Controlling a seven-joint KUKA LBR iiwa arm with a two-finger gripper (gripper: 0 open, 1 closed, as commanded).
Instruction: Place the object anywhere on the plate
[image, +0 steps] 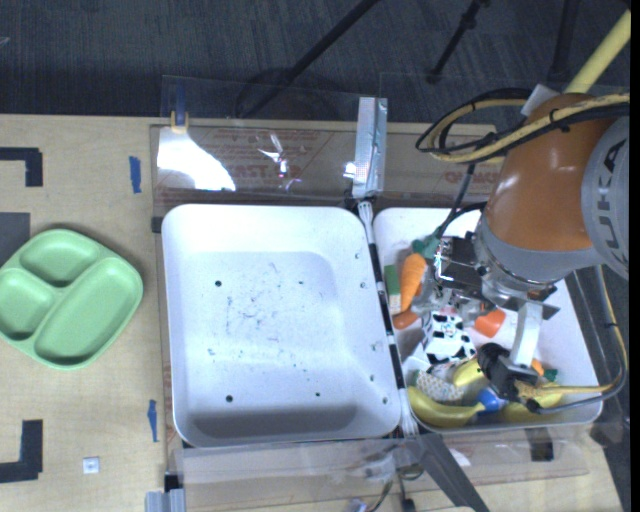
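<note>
- The grey arm (560, 190), with its orange band, is being held over the right bin (585, 330), reaching in from the right side of the camera view.
- The gripper (455, 285) is being lowered among the objects in the right bin; whether it is released or clenched cannot be told, since the wrist is hiding most of it.
- No object is being seen clearly between the end effector's parts, so no grasp can be stated.
- An orange carrot-shaped toy (410, 283) is lying just beside the gripper, near the divider between the two bins.
- A black-and-white spotted toy (448, 343) is lying just below the gripper.
- A yellow banana (450, 405) is resting along the near edge of the right bin, with a small blue piece (488, 401) touching it.
- The left bin (270, 320) is being shown beside the right bin, its white floor marked with faint scuffs.
- The green divided plate (65, 297) is sitting on the wooden bench (80, 420), well apart from the gripper, to the left of the left bin.
</note>
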